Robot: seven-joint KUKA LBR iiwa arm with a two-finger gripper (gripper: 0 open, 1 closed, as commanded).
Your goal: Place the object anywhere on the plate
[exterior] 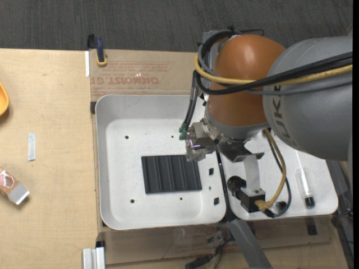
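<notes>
Gripper point(196, 144) fingers' state unclear, above ridged black plate point(171, 173), long axis left-right

The arm point(263, 83) covers most of the right bin point(322, 203), leaving its floor visible at the near right only. The hand point(197, 144) sits under the orange band, its fingertips hidden. At the left edge, an orange object point(3, 100) is cut off, perhaps a dish. The near-left packet point(12, 187) is too small to identify.

Upside-down red print "CHEMGLAS"-like on the cardboard sheet point(134, 74)
</notes>
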